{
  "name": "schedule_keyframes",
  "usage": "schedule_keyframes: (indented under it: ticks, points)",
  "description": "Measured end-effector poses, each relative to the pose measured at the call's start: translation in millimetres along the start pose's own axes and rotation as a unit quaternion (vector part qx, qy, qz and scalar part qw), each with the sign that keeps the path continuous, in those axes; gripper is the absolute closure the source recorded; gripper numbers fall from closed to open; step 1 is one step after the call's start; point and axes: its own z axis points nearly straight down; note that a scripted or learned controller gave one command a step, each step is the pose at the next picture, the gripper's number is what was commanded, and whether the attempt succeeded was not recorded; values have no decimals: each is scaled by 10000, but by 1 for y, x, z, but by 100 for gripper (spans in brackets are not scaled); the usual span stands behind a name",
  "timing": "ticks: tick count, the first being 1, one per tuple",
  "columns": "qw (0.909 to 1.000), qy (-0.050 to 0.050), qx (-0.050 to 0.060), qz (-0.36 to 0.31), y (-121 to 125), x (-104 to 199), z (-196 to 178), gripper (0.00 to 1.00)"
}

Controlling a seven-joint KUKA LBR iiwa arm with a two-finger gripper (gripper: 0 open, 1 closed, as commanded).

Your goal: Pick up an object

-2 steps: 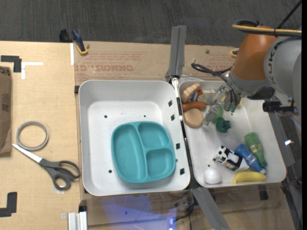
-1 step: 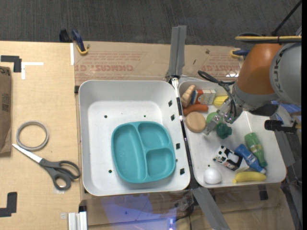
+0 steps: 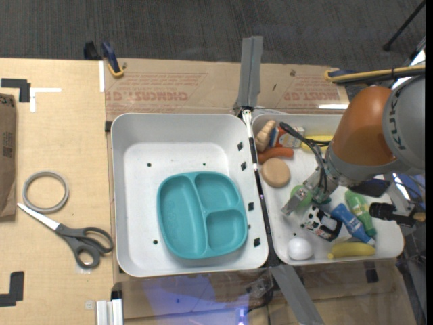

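Objects for picking: a loose pile of small items lies in the right white bin (image 3: 392,249), beneath and around the arm.
Round tan wooden-looking disc (image 3: 276,173): sits near the bin's left wall, just below a red sausage-shaped toy (image 3: 277,153).
White ball (image 3: 300,249): rests near the bin's front wall, left of a yellow banana-shaped toy (image 3: 352,250) that lies along the same wall.
Blue tube-like item (image 3: 352,222): lies slantwise just above the banana toy, beside a bright green piece (image 3: 357,203).
Black-and-white spotted small item (image 3: 315,219): lies near the middle of the bin, just below the gripper.
Gripper (image 3: 302,199): reaches down into the right bin near its middle, with something green showing at its tip; whether that green piece is between the fingers, and how wide the fingers stand, cannot be told from this slant.
Arm (image 3: 379,131): grey with an orange band, enters from the right and covers the bin's upper right part.
Left white bin (image 3: 135,154): holds a teal plastic divided plate (image 3: 201,214) with three compartments, lying flat toward the front.
Bench to the left: a pair of grey-handled scissors (image 3: 71,234) lies closed, near a grey roll of tape (image 3: 45,191) above it.
Cardboard sheet (image 3: 176,90): lies behind both bins.
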Motion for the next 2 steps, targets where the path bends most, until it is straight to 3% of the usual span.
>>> schedule_keyframes:
  ticks: [1,2]
  points:
    - [9964,10,2,845,-25,20,0,0]
    - [9808,-2,3,1948,-9,5,0,0]
